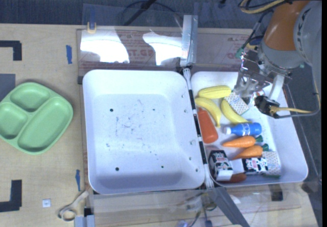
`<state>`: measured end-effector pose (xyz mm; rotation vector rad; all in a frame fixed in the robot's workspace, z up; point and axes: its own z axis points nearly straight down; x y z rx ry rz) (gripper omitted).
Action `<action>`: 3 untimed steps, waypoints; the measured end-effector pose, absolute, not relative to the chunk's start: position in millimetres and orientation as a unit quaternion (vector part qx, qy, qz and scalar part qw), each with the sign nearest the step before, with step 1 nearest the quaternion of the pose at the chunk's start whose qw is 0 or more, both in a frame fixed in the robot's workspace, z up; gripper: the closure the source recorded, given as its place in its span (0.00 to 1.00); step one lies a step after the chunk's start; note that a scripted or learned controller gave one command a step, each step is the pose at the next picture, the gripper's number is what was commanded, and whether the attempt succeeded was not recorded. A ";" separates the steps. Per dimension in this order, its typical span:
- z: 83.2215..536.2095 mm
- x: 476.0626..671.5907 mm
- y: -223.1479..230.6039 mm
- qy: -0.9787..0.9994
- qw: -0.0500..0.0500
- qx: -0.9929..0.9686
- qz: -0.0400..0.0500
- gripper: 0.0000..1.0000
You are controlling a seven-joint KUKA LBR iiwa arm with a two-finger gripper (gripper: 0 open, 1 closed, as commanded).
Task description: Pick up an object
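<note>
Presently the arm [286,21] reaches down from the upper right of the frame, its gripper [245,93] low over the right bin [294,144] beside the bananas [214,99] and a checkered packet [237,103]. Finger spacing cannot be told. No lettering is legible on the blue bottle [245,129] or cartons [220,164].

The grey arm with the orange band [286,31] is reaching in from the right, and its two-finger gripper [247,93] is pointing down and leftward.
</note>
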<state>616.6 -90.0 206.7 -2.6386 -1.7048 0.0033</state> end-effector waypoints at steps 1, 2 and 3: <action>212.3 649.6 -116.2 -0.629 0.000 -0.777 0.001 1.00; 183.4 667.4 -88.4 -0.769 0.001 -0.639 0.000 1.00; 154.8 639.9 -96.0 -0.821 0.001 -0.571 0.000 1.00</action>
